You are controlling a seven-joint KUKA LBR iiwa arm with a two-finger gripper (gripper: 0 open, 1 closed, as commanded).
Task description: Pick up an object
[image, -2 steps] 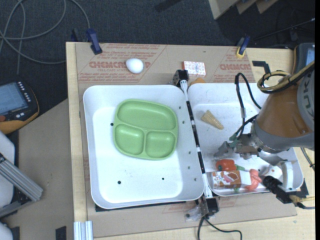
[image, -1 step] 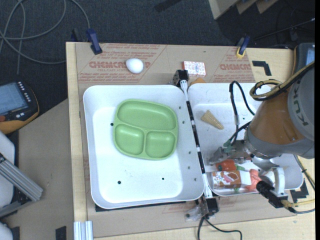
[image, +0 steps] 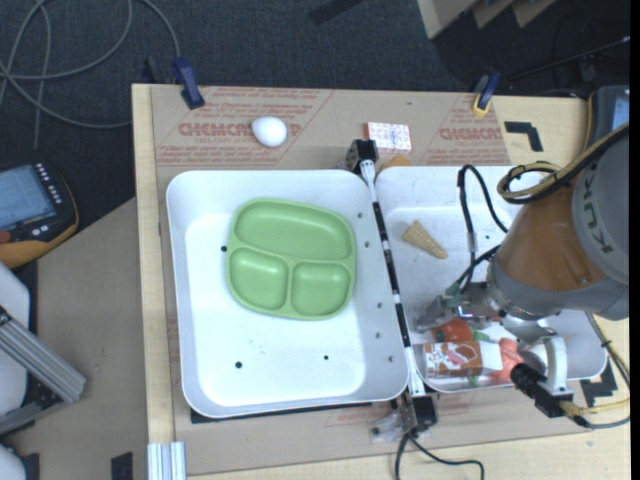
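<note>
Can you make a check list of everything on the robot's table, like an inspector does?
Surface: cardboard-covered bench bearing two white bins, left bin and right bin.
Job's things: green divided plate in the left bin; tan cone and colourful packet in the right bin.
Clutter: white egg and small patterned box on the bench behind the bins.
Grippers: gripper low over the packet; grasp unclear.
Cables: black cable looping over the right bin; grey cable on the floor.
Surroundings: dark carpet, blue clamps.
</note>
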